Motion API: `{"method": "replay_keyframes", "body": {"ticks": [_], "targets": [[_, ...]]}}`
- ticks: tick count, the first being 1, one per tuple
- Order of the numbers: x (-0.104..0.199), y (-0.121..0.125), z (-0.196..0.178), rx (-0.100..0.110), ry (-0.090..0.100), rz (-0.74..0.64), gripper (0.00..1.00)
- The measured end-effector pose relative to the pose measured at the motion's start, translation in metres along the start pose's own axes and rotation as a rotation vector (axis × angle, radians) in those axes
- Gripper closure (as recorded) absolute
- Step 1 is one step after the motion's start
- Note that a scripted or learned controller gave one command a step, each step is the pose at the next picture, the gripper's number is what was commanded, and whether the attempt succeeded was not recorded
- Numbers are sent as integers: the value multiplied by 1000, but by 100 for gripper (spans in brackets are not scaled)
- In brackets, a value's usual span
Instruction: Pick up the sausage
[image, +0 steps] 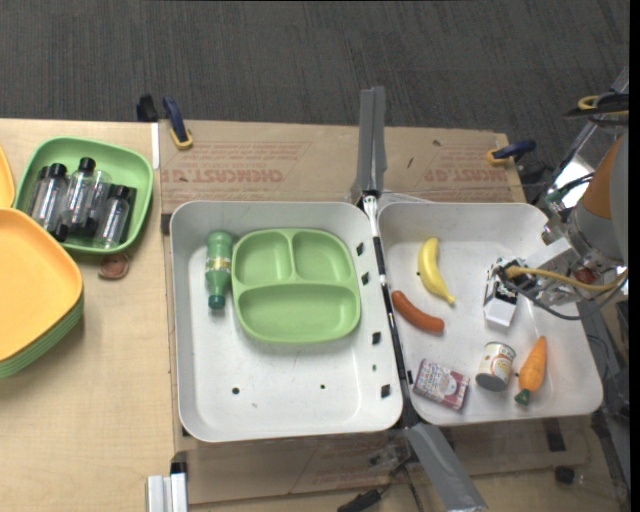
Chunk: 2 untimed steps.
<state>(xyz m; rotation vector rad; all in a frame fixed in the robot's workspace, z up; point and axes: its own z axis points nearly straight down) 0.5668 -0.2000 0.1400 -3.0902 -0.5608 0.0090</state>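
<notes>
Two bins sit side by side on the counter (90, 420). In the left bin (280, 395), a divided plate (296, 285) lies toward the far side, a bottle (217, 268) just beside it on its left. In the right bin (470, 225), a banana (433, 268) lies just beyond the sausage (417, 312). A packet (441, 384), can (494, 365) and carrot (532, 366) run left to right along the near side.

Colours: bins and bench.
Left bin (200, 400) and right bin (470, 225) both white. Left bin: light green plate (296, 285); green bottle (218, 268) near left edge, darker teal at one end. Right bin: yellow banana (433, 268); red-orange sausage (417, 312) near left edge; orange carrot (533, 365), green top, near right edge; pale can (495, 365), print unreadable; pink-and-white packet (441, 384) near bottom edge. Bench (100, 400) tan; at its left edge a green tray (85, 195) of clear black-capped vials, and orange plates (35, 290).
</notes>
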Motion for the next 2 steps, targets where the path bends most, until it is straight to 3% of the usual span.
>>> {"method": "replay_keyframes", "body": {"ticks": [2], "targets": [[-1, -1, -15, 4, -11, -6, 100]]}}
